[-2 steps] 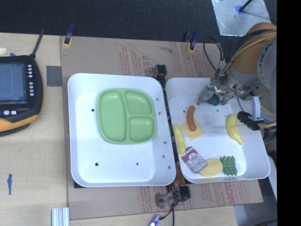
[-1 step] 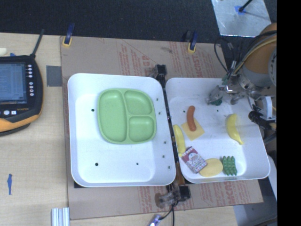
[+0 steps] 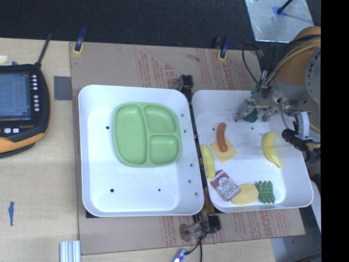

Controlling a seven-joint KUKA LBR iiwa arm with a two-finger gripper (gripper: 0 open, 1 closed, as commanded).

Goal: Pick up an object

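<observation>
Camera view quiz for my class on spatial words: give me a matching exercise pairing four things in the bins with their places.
Things:
1. green divided plate
2. sausage
3. banana
4. gripper

Places:
A. right bin, near its right wall
B. left bin
C. above the right bin's far part
D. on a yellow slice, right bin

Pairs: 1-B, 2-D, 3-A, 4-C

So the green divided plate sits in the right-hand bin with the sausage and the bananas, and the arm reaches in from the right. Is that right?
Not quite. The camera view shows the green plate in the left bin, on its own. The sausage and the bananas lie in the right bin, and the arm does reach in from the right.
</observation>
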